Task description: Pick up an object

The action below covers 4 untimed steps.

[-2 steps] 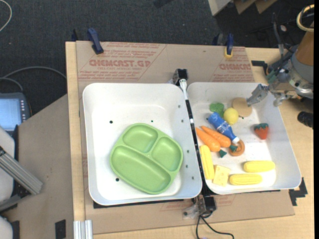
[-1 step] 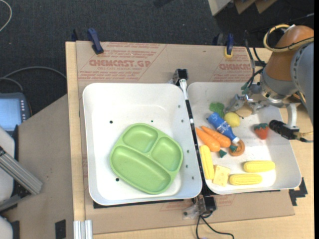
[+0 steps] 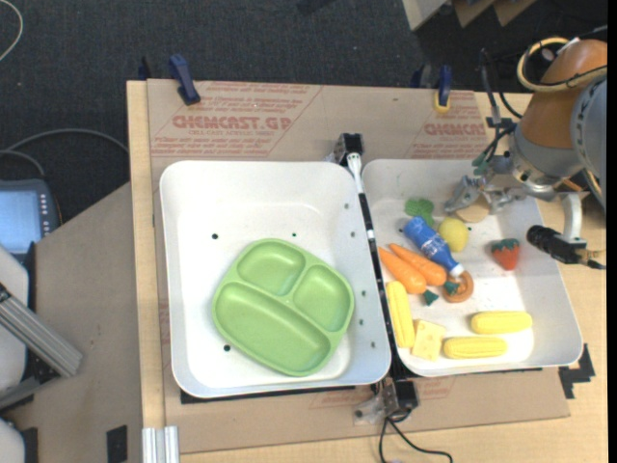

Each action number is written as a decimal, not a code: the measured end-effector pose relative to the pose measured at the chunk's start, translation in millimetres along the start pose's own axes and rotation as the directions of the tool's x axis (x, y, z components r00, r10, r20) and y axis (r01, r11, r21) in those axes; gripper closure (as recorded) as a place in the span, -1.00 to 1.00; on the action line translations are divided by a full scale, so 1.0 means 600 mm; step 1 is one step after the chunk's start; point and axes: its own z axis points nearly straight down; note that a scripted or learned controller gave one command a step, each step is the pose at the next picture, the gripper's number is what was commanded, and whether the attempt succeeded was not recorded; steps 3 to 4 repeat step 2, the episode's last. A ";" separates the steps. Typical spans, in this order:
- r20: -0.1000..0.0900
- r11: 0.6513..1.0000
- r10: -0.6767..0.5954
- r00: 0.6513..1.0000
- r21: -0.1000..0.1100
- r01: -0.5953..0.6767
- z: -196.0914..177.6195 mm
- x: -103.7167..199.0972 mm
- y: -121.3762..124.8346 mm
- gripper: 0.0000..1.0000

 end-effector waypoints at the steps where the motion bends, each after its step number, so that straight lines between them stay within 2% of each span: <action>1: -0.004 1.000 -0.004 1.000 0.004 0.004 0.019 0.145 -0.053 1.00; 2: -0.006 1.000 -0.005 1.000 -0.002 0.005 -0.159 0.262 -0.171 1.00; 4: -0.006 1.000 -0.005 1.000 -0.002 0.005 -0.159 0.262 -0.171 1.00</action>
